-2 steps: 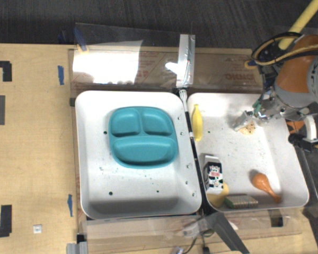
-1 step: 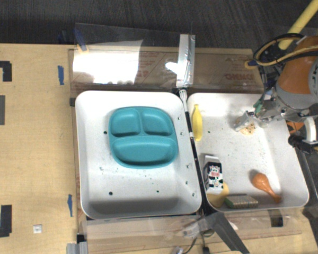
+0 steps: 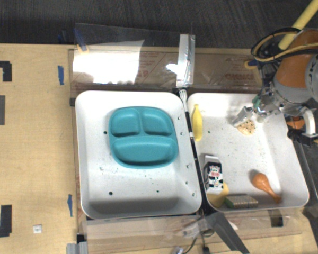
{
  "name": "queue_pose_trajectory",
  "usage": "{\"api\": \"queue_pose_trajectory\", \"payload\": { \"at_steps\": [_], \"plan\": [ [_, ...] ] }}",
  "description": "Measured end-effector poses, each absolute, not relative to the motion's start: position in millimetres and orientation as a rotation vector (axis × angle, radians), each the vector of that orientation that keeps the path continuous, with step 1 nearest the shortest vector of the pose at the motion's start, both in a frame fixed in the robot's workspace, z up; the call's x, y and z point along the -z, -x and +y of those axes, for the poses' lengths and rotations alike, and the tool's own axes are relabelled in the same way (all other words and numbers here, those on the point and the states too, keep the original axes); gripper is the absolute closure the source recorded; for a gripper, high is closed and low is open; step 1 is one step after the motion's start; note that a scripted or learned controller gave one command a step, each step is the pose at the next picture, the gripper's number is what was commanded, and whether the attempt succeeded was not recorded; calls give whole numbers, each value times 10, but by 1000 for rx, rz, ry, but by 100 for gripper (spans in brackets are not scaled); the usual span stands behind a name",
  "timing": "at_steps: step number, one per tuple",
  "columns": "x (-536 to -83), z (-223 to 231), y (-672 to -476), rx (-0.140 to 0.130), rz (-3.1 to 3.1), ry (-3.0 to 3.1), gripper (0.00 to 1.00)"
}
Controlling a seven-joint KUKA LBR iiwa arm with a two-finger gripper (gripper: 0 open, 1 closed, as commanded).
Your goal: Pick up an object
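In right bin (image 3: 286, 142): gripper (image 3: 247, 115) above biscuit-like item (image 3: 247, 127), finger state indiscernible; banana (image 3: 197, 123); cow-print carton (image 3: 214, 175), lettering illegible. In left bin (image 3: 90, 142): teal divided plate (image 3: 143, 136).

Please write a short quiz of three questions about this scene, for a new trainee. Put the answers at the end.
1. True or false: the teal divided plate lies in the left bin.
2. Which thing lies nearest the gripper? A) the small speckled tan piece B) the orange drumstick-shaped toy C) the black-and-white carton
3. Fill in: the yellow banana lies along the ___ wall of the right bin.

Key: 1 true; 2 A; 3 left.
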State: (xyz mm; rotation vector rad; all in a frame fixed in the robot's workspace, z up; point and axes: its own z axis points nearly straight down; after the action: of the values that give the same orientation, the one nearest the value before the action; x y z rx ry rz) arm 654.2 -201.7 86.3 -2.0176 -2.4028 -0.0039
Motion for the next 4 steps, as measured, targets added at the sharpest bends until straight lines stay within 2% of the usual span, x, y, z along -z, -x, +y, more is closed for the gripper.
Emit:
{"api": "queue_pose_trajectory", "payload": {
  "at_steps": [1,2,3,4],
  "plan": [
    [-912,-2129,-6627,-2,-2501,1841,0],
    [-1100,-2160,-6705,8,-2535,1860,100],
    [-1083,-2109,-6691,9,-2524,1846,0],
    [-880,-2138,-6452,17,-2554,1826,0]
  ]
}}
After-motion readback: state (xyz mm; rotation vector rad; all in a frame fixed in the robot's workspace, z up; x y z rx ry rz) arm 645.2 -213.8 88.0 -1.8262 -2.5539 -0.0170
